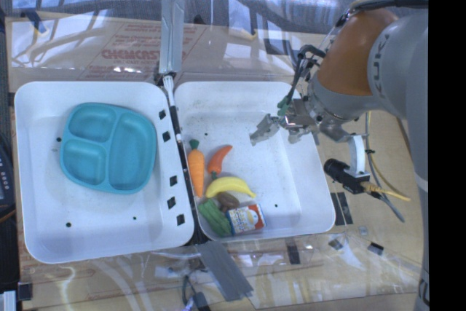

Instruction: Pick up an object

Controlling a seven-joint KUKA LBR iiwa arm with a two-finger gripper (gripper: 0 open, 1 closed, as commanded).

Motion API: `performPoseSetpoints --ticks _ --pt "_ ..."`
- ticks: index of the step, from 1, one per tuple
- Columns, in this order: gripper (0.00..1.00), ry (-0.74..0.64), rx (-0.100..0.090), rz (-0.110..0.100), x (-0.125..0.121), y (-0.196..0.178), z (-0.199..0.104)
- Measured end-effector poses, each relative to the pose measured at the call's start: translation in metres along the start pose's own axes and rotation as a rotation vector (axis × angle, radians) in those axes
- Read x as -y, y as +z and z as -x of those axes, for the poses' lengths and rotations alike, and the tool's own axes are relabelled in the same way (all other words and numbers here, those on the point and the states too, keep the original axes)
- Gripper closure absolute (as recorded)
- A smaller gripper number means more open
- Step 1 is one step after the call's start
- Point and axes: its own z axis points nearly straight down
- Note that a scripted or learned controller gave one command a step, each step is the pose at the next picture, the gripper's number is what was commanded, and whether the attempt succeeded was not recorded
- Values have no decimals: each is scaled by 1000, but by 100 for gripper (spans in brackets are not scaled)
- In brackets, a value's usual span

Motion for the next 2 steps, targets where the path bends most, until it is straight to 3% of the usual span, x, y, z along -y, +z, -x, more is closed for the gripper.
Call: performPoseSetpoints --ticks 1,2 --pt "0 -95 2 4 -32 116 -32" --pt "0 -215 2 4 -19 70 -58"
